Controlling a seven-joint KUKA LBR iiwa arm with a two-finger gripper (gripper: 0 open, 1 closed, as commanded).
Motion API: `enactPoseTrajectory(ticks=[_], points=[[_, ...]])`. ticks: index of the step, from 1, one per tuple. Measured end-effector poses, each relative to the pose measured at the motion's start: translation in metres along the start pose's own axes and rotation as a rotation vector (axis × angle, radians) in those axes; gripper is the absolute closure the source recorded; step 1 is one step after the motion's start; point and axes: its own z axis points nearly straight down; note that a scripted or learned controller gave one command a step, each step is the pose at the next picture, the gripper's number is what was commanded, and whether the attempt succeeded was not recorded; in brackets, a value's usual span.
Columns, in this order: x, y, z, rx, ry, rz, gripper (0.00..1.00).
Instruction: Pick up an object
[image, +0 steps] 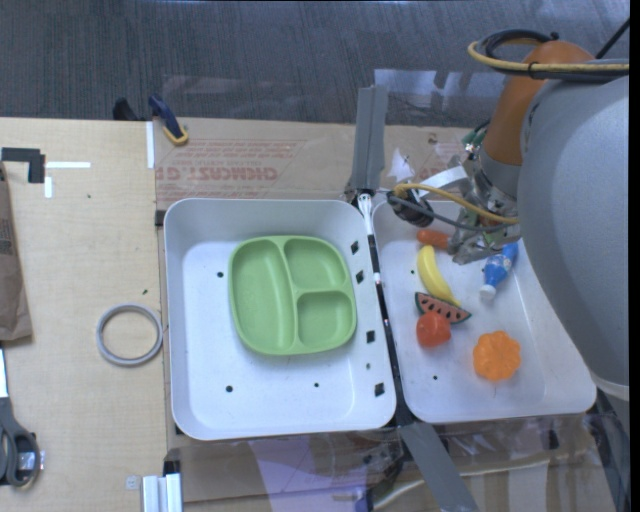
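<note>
- Camera view first, and the biggest thing we see is the grey arm (585, 200), which covers the upper right of the right bin (545, 395); our main worry is that its bulk hides the contact zone, so a miss would be hard for us to spot.
- Next, the left bin (195, 390) carries a green divided plate (294, 293); it lies well apart from the arm, and we judge it too broad and flat for an easy grasp.
- Around the wrist, the jaws (470, 240) sit low among yellow cables at the back of the right bin, and we cannot tell how far open they are or whether they have hold of anything.
- Candidate things crowd that spot: the banana (433, 273), an orange-red piece (434, 239) just above it, and a blue and white tube (497, 268) near the wrist. We think closing here could nudge one aside or pinch two at once.
- Farther forward lie the watermelon slice (443, 308), touching the red tomato-like fruit (433, 329), and the orange fruit (497, 356); round ones may roll off under a glancing touch.
</note>
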Motion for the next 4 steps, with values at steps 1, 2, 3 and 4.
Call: enactPoseTrajectory(ticks=[1, 2, 3, 4], points=[[0.024, 0.028, -0.006, 0.000, -0.001, -0.005, 1.00], [0.023, 0.029, -0.015, 0.001, -0.003, -0.002, 1.00], [0.023, 0.031, -0.023, 0.003, -0.006, -0.001, 1.00], [0.003, 0.057, -0.024, -0.001, -0.003, -0.001, 1.00]])
